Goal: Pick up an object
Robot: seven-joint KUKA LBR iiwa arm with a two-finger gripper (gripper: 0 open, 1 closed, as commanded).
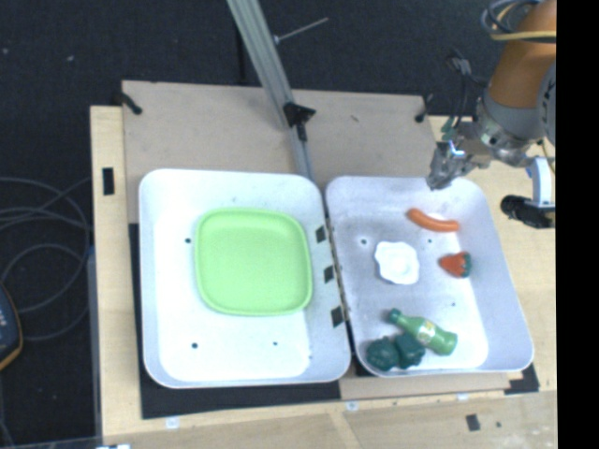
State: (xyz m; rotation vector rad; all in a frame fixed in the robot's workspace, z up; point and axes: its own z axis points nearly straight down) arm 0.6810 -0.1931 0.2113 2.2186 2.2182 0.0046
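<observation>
The gripper [440, 180] is being seen above the right bin [501, 279], at twelve o'clock from a sausage [433, 220]; finger state cannot be told. The sausage is being judged light, stiff, slippery, best pinched mid-length.

Orange sausage [433, 220], white egg [398, 263], strawberry [455, 265], green bottle [424, 332], right bin [501, 279]

My gripper [440, 180] hangs over the right bin's [501, 293] far rim, above the sausage [433, 220].
</observation>
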